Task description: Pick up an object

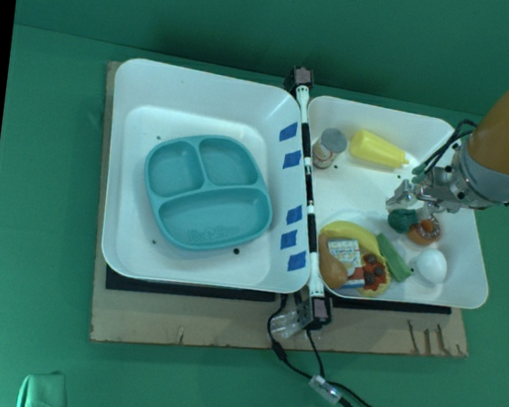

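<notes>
Tool (404, 200) hovers low over the dark green rounded toy (401, 220) in the right white bin (465, 288); can't tell its state, nothing looks lifted yet.

A green bench (46, 172) bears a brown cardboard sheet (220, 332), with two white bins (139, 92) side by side on it.

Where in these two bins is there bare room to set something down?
Left bin: bare floor rings the teal divided plate, widest along its far edge. Right bin: a free patch in the middle, between the yellow bottle and the banana. Its near end is crowded: banana, egg and green items, with the gripper above.
</notes>
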Controlling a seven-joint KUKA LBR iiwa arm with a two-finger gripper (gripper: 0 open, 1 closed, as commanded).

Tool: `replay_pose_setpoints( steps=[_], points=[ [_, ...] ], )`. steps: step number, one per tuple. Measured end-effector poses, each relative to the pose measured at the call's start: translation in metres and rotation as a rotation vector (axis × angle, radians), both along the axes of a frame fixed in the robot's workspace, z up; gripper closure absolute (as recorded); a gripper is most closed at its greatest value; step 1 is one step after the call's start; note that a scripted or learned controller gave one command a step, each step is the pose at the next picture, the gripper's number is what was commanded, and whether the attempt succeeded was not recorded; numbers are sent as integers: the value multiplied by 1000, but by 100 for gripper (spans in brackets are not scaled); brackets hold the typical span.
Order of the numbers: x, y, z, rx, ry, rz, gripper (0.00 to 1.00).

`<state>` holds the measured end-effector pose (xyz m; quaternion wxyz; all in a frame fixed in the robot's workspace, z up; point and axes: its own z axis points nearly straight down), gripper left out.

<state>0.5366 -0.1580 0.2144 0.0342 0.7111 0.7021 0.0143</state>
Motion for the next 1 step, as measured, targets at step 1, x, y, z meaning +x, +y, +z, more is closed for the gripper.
replay_pose_setpoints(
  steps=[1],
  points=[
    [-29,66,155,24,55,7,100]
  ],
)
